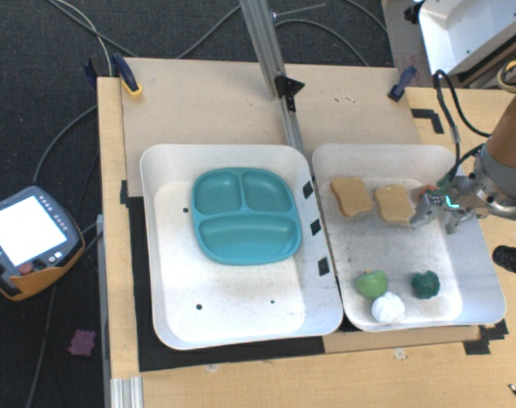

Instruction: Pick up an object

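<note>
In the right bin [474, 304] lie two tan bread-like pieces, one [352, 196] at the back left and one [394, 203] beside it. Near the front are a light green fruit [372, 284], a white ball [388, 308] and a dark green piece [425, 285]. My gripper [436, 219] hangs at the bin's right side, just right of the second tan piece. Its fingers stand open, and nothing is between them.
The left bin [232, 313] holds a teal divided plate [244, 215]. A slanted metal pole [270, 53] rises from the back between the bins. Blue clamps [127, 75] [401, 83] sit at the board's back corners. A handheld pendant [28, 240] lies on the floor at left.
</note>
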`<state>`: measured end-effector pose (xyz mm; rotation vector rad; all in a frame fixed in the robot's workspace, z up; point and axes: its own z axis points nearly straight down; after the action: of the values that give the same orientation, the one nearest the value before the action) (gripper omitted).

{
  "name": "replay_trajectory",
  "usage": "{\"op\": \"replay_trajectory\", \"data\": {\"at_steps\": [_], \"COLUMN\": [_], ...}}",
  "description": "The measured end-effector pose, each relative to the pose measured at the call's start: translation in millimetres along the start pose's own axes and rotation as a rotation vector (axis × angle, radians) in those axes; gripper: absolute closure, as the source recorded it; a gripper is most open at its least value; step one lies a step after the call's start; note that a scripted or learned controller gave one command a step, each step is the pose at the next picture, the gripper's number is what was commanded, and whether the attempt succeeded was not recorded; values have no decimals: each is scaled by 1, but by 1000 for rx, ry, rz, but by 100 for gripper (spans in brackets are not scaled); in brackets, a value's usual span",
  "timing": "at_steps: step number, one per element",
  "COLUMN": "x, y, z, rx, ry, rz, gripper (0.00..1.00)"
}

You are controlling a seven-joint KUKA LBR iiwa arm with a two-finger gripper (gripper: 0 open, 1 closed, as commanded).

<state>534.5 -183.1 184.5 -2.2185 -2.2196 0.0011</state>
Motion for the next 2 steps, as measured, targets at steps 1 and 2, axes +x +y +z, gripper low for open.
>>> {"op": "replay_trajectory", "data": {"at_steps": [1, 2], "x": [0, -5], "y": [1, 6], "z": [-1, 59], "rx": [-2, 3], "ry": [0, 1], "rz": [0, 1], "gripper": [0, 0]}}
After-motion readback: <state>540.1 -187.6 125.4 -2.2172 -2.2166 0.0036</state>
